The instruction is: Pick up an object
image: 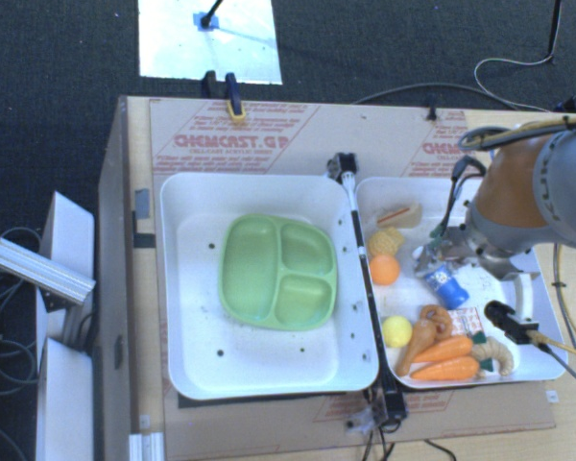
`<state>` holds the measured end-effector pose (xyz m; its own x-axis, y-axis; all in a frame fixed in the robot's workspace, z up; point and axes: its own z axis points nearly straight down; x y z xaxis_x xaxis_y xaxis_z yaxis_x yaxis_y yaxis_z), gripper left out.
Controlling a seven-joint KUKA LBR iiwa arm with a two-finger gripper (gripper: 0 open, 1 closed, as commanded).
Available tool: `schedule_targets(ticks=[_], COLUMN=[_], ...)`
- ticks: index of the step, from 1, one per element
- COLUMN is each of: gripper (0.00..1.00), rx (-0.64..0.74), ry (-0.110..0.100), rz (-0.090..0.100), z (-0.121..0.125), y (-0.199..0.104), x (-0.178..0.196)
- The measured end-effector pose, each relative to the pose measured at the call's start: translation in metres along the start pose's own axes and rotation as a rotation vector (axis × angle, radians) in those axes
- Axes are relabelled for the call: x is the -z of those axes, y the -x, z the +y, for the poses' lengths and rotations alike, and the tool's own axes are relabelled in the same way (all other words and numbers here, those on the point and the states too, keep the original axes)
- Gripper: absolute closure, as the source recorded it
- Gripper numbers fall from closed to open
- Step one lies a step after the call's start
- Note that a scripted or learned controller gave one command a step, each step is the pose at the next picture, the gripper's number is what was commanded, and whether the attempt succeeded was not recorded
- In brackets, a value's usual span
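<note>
My gripper [436, 257] is low over the middle of the right bin [545, 377], with the grey and orange arm reaching in from the right. A blue can [446, 285] lies right below and beside the gripper, seemingly touching it. Just to the gripper's left are an orange ball [384, 270] and a tan ball [385, 242]. A sandwich-like toy [399, 215] rests at the bin's back. Toward the front are a yellow ball [396, 331], a brown drumstick [422, 335] and two carrots [445, 360].
The left bin [197, 353] holds a green divided plate [278, 272]. A small printed packet [468, 320] and a beige piece [496, 354] lie at the right bin's front. The divider [363, 267] between the bins runs close to the balls.
</note>
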<state>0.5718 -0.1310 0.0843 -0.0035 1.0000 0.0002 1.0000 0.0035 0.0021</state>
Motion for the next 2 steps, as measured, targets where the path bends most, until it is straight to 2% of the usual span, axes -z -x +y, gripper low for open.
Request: schedule_targets(ticks=[1,2], gripper=[1.00,1.00], rx=[0.001,0.001], ry=[0.001,0.002], rz=[0.001,0.000], z=[-0.012,0.041], y=[-0.103,-0.125], x=[0.101,0.165])
